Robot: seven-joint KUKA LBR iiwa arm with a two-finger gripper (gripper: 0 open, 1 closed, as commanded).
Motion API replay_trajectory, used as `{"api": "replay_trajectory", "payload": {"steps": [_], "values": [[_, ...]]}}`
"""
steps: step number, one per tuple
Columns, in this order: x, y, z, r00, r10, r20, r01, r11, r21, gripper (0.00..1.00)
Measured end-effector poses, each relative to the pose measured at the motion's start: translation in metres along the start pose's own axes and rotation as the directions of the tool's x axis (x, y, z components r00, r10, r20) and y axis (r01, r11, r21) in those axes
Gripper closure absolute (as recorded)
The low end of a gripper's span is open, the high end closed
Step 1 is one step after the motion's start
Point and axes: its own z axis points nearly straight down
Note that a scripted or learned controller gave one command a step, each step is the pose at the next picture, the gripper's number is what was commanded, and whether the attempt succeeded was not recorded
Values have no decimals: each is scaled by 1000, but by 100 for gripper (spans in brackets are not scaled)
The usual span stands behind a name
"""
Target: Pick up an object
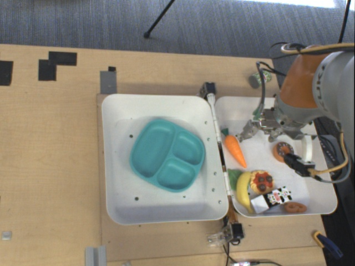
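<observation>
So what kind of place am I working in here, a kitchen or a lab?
Most likely a robotics lab bench, not a kitchen. Two white bins sit on a plywood bench marked with black tape; the food is toys, such as a plastic carrot and banana; the teal divided plate lies unused.

A teal divided plate [168, 154] lies in the left white bin [116, 165].

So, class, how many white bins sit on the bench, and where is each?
2. The left bin holds a teal divided plate; the right bin holds the toy food, under the arm. None look hidden.
</observation>
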Motion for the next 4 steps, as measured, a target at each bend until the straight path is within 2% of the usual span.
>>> {"api": "replay_trajectory", "payload": {"steps": [1, 2, 3, 4], "values": [[14, -20, 20, 1000, 7, 7, -7, 1000, -9, 0], [-61, -5, 27, 1000, 6, 5, -6, 1000, -9, 0], [-99, 46, -4, 1000, 2, 5, -2, 1000, -9, 0], [-97, -26, 27, 1000, 2, 0, -2, 1000, -7, 0]]}}
